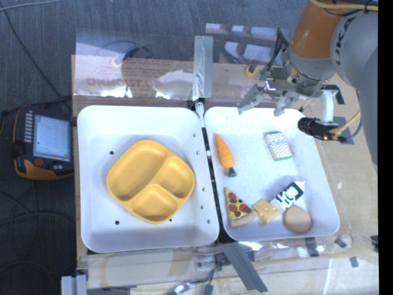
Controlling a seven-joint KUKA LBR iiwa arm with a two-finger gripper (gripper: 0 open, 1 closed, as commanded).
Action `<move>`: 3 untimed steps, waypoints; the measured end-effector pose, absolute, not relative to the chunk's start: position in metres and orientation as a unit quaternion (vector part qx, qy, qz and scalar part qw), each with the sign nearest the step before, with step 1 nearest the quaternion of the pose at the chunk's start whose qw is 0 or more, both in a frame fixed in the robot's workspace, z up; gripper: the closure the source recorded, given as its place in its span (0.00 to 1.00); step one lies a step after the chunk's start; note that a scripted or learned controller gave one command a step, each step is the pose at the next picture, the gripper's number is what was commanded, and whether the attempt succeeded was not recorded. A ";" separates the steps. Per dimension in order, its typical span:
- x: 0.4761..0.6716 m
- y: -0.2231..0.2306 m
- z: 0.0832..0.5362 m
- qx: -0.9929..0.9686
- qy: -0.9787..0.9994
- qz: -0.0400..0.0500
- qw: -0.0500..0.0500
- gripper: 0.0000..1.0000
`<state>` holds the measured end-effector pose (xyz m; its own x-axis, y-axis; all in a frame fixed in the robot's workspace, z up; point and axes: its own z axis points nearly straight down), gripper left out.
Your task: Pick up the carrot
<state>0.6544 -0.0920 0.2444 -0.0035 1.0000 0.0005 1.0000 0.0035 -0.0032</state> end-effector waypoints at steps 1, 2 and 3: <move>0.540 -0.073 0.183 -0.626 -0.780 0.001 0.001 0.00; 0.530 -0.021 0.183 -0.849 -0.529 0.002 0.001 0.00; 0.511 -0.084 0.183 -0.909 -0.418 0.003 0.000 0.00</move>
<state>0.5111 -0.0844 0.1828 0.6508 0.7592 -0.0042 0.7592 -0.6508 -0.0030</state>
